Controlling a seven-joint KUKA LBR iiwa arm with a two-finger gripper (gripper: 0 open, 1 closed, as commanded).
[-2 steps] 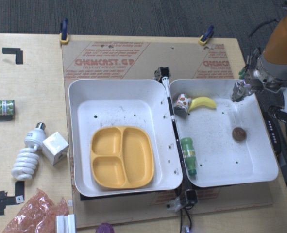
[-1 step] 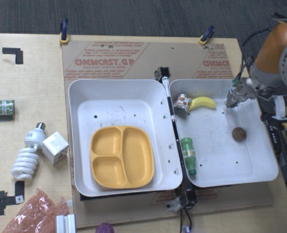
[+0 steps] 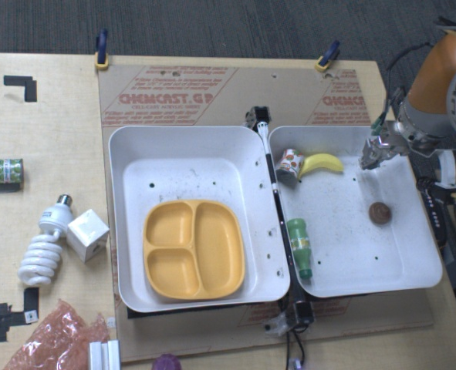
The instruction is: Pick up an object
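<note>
The right bin (image 3: 413, 272) holds a yellow banana (image 3: 321, 163) at its far edge, a small printed packet (image 3: 290, 163) beside it, a green bottle (image 3: 298, 247) along the left wall, and a small brown round object (image 3: 380, 213) towards the right. My gripper (image 3: 372, 156) hangs over the bin's far right corner, to the right of the banana and above the brown object. No object shows between its fingers.
The left bin (image 3: 127, 168) holds a yellow divided plate (image 3: 194, 248). On the bench to the left lie a spiral light bulb (image 3: 44, 245), a white cube (image 3: 88, 233), a green can (image 3: 5, 172) and a pink mesh bag (image 3: 54, 339).
</note>
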